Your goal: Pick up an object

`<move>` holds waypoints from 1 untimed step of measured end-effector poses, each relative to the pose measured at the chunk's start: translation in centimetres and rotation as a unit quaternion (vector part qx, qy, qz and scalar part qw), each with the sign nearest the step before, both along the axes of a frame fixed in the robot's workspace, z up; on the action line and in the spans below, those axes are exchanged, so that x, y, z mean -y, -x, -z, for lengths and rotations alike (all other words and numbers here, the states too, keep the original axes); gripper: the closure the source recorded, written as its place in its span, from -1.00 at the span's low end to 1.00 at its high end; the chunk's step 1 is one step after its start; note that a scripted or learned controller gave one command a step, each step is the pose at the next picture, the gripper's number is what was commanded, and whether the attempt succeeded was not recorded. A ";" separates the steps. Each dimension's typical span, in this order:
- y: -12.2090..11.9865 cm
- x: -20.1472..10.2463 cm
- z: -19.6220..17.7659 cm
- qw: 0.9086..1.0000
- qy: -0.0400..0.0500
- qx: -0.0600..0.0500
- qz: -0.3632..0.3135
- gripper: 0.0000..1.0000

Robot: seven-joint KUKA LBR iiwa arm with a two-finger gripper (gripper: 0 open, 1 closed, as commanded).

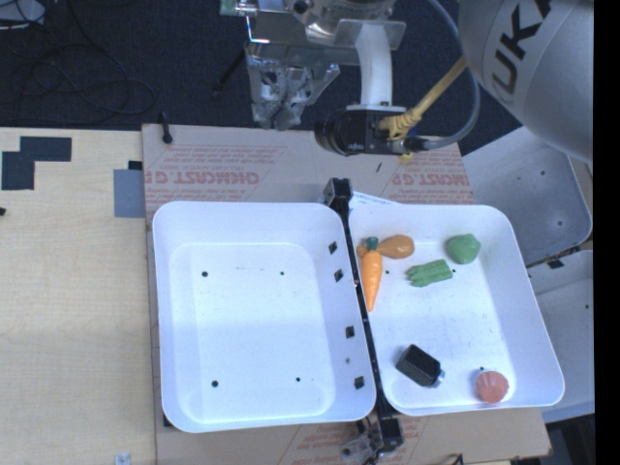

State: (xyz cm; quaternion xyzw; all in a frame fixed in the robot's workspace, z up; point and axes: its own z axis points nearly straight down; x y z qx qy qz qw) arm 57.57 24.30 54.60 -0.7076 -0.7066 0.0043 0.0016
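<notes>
Overhead, the hand [282, 93] hangs seemingly fingers-down beyond the left bin [174, 260].

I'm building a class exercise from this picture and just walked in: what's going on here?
A grey robot arm hangs above the bench with its tool raised beyond the bins, touching nothing. The right bin holds a carrot, an orange piece, two green items, a black block and a pink ball. Nothing is picked yet.

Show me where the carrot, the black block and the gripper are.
carrot [370, 277]: camera view, middle of its orange body.
black block [419, 365]: camera view, its top face.
gripper [282, 116]: camera view, between its fingertips.
</notes>
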 end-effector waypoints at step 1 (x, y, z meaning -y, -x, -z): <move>10.2 -0.1 0.9 1.000 -0.001 0.000 -0.003 1.00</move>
